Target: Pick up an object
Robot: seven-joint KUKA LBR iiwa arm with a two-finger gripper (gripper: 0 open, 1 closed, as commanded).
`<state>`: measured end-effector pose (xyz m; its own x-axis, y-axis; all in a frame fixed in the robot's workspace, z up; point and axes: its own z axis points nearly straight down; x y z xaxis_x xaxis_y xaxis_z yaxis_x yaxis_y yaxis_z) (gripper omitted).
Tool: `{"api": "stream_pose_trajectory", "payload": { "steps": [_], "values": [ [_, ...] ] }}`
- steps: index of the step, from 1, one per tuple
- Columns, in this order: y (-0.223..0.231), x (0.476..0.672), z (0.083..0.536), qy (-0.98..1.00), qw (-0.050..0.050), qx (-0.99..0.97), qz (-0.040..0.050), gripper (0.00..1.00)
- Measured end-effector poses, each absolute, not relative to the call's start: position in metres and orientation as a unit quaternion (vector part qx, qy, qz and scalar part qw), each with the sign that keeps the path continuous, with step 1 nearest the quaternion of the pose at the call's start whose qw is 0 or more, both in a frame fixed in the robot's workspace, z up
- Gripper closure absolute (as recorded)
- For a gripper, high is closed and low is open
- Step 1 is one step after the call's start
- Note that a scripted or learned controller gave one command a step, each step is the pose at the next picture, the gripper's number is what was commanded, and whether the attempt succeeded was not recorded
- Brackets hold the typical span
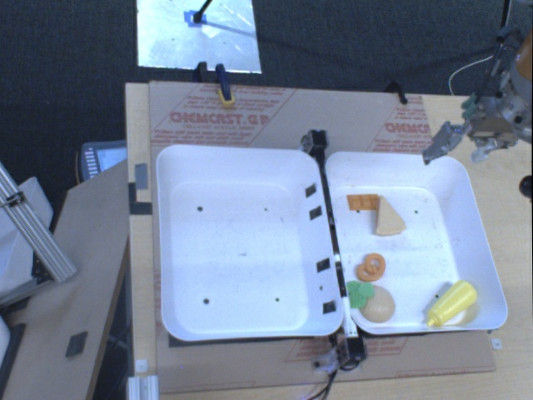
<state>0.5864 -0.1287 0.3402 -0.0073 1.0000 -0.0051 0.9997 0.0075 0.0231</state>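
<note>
Pincer [460, 143] hangs at the upper right, over the bench [366, 111] just beyond the right bin's [483, 248] far rim; its 2 fingers stand spread apart with nothing between them. Nearest the camera, in that bin's front, lie a yellow bottle-shaped toy [452, 302], a beige round piece [377, 305] touching a green leafy piece [360, 292], then an orange ring [371, 267]. Farther back sit a tan wedge [388, 220] and, just beside it, an orange waffle-like square [363, 202]. The left bin [171, 223] lies alongside.
</note>
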Motion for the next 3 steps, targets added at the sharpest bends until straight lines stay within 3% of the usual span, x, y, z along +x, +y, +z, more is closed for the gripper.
{"api": "stream_pose_trajectory", "payload": {
  "steps": [1, 2, 3],
  "values": [
    [-0.096, 0.506, 0.126, 0.707, -0.008, 0.707, -0.0042, 0.00],
    [-0.085, 0.486, 0.111, 0.707, -0.001, 0.707, -0.0002, 0.00],
    [-0.086, 0.488, 0.123, 0.708, 0.001, 0.707, 0.0013, 1.00]
  ]
}}
